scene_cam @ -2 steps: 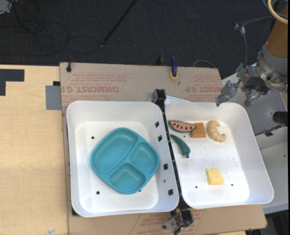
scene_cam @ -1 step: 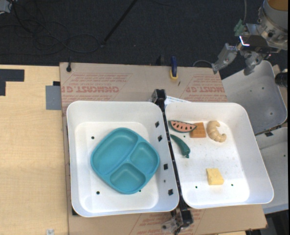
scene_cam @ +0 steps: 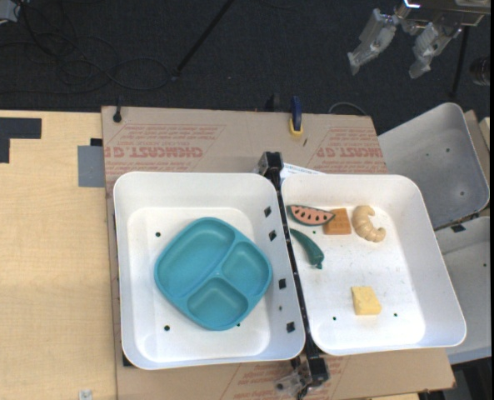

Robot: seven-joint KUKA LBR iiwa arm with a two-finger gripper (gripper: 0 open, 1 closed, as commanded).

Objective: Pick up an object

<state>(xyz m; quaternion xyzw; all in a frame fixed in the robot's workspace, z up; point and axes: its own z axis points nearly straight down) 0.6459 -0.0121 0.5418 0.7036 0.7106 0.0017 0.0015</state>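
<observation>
The right-hand white bin (scene_cam: 430,248) holds five small toy food items. A yellow cheese-like block (scene_cam: 366,301) lies alone toward the bin's near side, well apart from the rest. Along the far side sit a pale croissant-shaped piece (scene_cam: 369,223), an orange square block (scene_cam: 338,222) just beside it to the left, and a watermelon slice (scene_cam: 311,216), red with a green rind, touching or nearly touching the orange block. A dark green pod-shaped piece (scene_cam: 308,247), possibly a pepper or bean, lies just below the watermelon, near the divider between the bins.

The left-hand white bin (scene_cam: 138,223) contains a teal plate with three compartments (scene_cam: 213,272), lying flat and turned at an angle.

Both bins rest on a sheet of brown cardboard (scene_cam: 188,144) with red printing, laid over a light wooden bench (scene_cam: 38,240). A blue and yellow clamp (scene_cam: 296,117) stands at the cardboard's far edge.

The gripper (scene_cam: 394,47) hangs high in the upper right corner, over the dark floor beyond the bench, well away from both bins. Its two pale fingers (scene_cam: 370,40) are spread apart with nothing between them.
</observation>
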